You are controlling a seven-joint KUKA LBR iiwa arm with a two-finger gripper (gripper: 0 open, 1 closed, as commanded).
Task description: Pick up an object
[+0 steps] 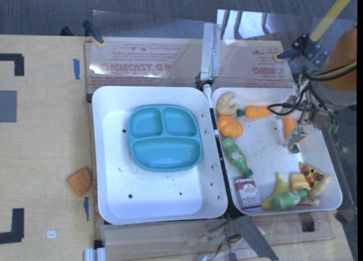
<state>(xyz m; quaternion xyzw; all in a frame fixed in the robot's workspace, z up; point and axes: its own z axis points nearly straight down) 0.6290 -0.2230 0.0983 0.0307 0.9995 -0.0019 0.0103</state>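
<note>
My gripper (294,139) hangs low over the right part of the right bin (266,140). A small orange piece (288,125) shows right beside it; I cannot tell whether it is gripped. In this bin lie a croissant (227,102), a carrot (256,112), an orange (230,126), a green bottle (236,157), a red box (247,192), a banana (280,184), a second green bottle (288,198), a corn cob (299,181) and a pizza slice (315,175).
The left bin (110,140) holds a blue divided plate (165,138). A brown waffle-like piece (80,181) lies on the wooden bench left of the bins. The arm's orange band (345,55) and cables stand over the right bin's far right corner.
</note>
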